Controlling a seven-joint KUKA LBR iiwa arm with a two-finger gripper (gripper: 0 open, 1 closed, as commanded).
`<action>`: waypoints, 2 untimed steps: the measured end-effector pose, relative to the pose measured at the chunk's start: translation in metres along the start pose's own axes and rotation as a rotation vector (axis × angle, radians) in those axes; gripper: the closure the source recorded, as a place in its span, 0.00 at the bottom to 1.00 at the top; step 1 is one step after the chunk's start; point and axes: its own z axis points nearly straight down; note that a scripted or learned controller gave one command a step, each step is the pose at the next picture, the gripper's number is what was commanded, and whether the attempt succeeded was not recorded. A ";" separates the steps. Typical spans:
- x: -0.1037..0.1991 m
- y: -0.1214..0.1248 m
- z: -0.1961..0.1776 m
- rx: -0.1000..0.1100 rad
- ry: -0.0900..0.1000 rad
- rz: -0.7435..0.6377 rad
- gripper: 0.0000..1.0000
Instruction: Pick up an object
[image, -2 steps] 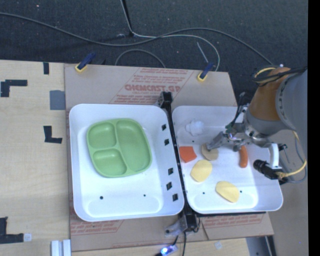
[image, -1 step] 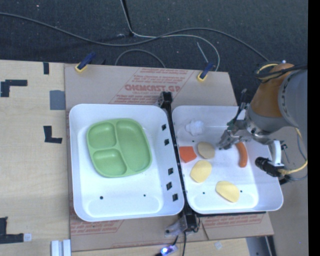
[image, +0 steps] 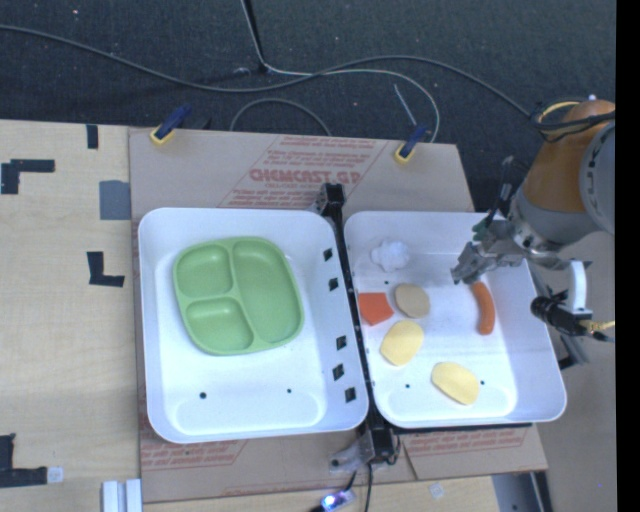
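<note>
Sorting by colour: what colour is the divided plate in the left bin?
Light green plate, seen in the camera view.

glossy plastic tray (image: 238, 295), smooth white bins (image: 160, 330)

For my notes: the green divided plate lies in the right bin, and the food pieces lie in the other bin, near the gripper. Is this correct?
Not quite. The camera view shows the green divided plate in the left bin. The food pieces lie in the other bin, the right bin, near the gripper.

Arm (image: 565, 175) reaches in from right — wrist angled down-left, gripper (image: 472, 266) low over right bin's back-right part.
</note>
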 end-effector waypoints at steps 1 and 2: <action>-0.002 0.000 -0.042 0.000 0.000 -0.001 1.00; 0.005 0.001 -0.087 -0.001 0.000 -0.002 1.00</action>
